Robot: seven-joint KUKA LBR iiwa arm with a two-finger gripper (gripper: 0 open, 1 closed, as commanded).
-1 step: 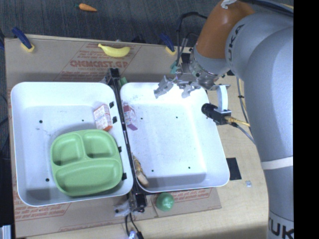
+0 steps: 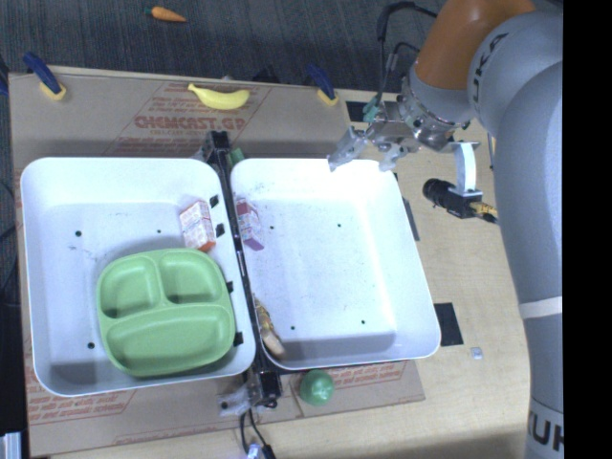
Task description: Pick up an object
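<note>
My gripper (image 2: 361,159) hangs over the far rim of the right bin (image 2: 382,285), near its back middle, open with nothing between its fingers. A red and white packet (image 2: 247,221) lies at the right bin's left wall. A tan object (image 2: 269,335) rests against the same wall near the front. In the left bin (image 2: 48,256) a green divided plate (image 2: 167,309) fills the front half, and a small red and white carton (image 2: 197,226) lies behind it.
A yellow banana (image 2: 220,95) lies on the cardboard behind the bins. A green ball (image 2: 316,387) sits on the cardboard in front of the right bin. Blue clamps (image 2: 44,75) hold the cardboard's back edge. An orange carrot (image 2: 168,13) lies on the floor beyond.
</note>
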